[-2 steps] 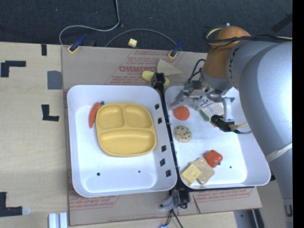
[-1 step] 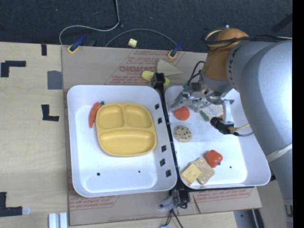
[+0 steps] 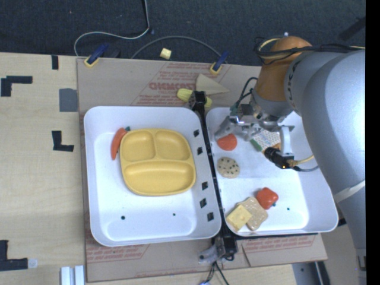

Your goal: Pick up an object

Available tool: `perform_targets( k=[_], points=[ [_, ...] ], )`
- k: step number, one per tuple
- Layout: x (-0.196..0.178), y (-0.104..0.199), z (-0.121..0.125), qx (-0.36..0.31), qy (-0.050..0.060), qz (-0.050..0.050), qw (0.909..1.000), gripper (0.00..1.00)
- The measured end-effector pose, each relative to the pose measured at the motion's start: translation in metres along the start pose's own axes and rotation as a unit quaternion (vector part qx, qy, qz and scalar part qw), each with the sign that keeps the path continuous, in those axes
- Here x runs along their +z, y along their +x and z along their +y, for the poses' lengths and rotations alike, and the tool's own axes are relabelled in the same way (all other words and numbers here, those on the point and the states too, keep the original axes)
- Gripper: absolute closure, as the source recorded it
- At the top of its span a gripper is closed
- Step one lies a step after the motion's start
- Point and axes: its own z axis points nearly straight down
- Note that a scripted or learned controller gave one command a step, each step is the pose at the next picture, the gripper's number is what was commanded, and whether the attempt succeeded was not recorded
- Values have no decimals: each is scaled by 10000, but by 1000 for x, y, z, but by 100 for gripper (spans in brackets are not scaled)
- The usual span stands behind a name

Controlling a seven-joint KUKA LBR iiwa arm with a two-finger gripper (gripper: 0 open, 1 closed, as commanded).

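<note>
Poised with gripper (image 3: 230, 129) just above the red tomato-like piece (image 3: 226, 141) up-left of the cookie (image 3: 228, 167), finger state impossible to tell.

The bulky grey arm (image 3: 335, 111) with its orange band (image 3: 274, 79) reaches in from the right, wrist angled downward, gripper (image 3: 240, 125) low.
</note>
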Motion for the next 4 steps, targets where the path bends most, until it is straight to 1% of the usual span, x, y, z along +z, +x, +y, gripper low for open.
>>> perform_targets(
  k=[1, 2, 3, 4],
  points=[
    [0, -1, 9, -6, 7, 9, 10000, 0],
    [0, -8, 9, -1, 2, 4, 10000, 0],
    [0, -2, 1, 3, 3, -5, 10000, 0],
    [0, 0, 0, 5, 2, -6, 10000, 0]
  ],
)
